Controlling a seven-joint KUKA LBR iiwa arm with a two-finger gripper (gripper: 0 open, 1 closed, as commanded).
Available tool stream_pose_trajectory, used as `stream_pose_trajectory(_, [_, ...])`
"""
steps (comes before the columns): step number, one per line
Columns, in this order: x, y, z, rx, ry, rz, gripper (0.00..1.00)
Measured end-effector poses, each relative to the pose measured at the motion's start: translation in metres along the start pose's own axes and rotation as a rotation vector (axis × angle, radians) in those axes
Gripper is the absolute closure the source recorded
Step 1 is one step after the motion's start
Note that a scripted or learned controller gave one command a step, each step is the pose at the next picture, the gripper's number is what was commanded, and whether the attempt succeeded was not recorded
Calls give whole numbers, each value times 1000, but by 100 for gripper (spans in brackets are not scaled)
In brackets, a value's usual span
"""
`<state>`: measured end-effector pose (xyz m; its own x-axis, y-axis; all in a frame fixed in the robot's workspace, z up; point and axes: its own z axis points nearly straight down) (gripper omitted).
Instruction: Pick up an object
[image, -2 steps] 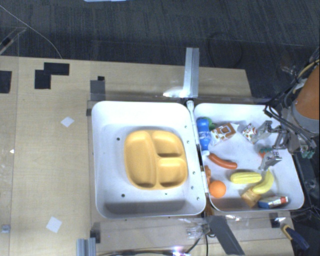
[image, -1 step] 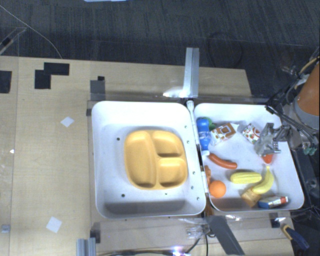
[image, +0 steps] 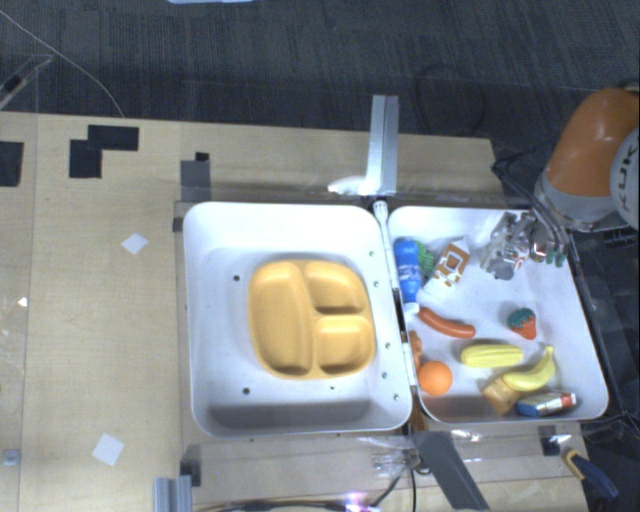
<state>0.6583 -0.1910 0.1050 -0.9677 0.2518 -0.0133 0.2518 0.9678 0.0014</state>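
My pincer (image: 508, 255) hangs at the right bin's (image: 590, 330) one o'clock corner; its state I cannot tell; the hot dog (image: 446, 323) lies toward seven o'clock.

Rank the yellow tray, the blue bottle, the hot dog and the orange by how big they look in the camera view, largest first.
1. yellow tray, by far the largest
2. blue bottle
3. hot dog, close to the bottle in length but thinner, so that ranking is unsure
4. orange, smallest
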Motion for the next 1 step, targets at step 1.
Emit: stream_pose_trajectory(1, [0,0,1,0,1,0,0])
